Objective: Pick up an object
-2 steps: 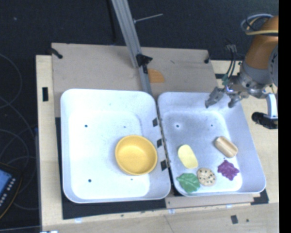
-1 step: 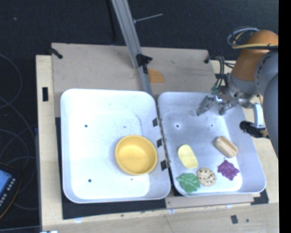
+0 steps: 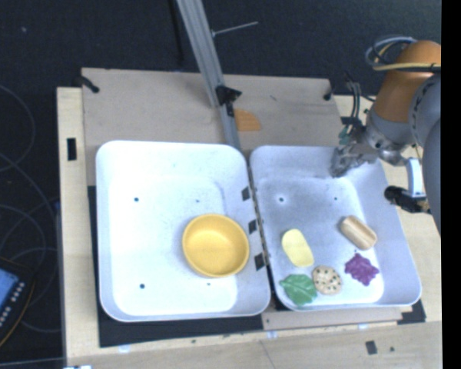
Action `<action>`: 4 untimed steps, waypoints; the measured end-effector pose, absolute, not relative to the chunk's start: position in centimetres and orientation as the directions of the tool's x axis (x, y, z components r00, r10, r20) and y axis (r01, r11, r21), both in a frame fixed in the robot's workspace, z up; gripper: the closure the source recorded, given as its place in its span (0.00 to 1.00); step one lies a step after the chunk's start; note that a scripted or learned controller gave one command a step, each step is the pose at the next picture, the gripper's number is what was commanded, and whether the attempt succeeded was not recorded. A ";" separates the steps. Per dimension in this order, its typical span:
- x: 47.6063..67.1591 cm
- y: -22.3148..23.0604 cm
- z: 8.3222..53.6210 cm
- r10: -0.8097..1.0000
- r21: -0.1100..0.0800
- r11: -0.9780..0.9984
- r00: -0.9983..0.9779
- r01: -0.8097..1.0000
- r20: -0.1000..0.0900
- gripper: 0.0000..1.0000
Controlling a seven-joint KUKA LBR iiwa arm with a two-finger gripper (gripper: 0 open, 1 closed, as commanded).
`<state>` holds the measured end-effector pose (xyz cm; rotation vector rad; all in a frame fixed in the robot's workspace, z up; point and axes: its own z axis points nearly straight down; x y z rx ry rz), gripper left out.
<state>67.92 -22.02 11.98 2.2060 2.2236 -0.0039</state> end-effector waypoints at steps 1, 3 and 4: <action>68.5 -21.7 16.7 1.000 0.007 0.005 -0.005 1.000 -0.002 1.00; 67.6 -21.9 28.1 1.000 0.009 0.003 -0.003 1.000 -0.003 1.00; 65.5 -16.9 28.7 1.000 0.002 0.006 -0.006 1.000 0.001 1.00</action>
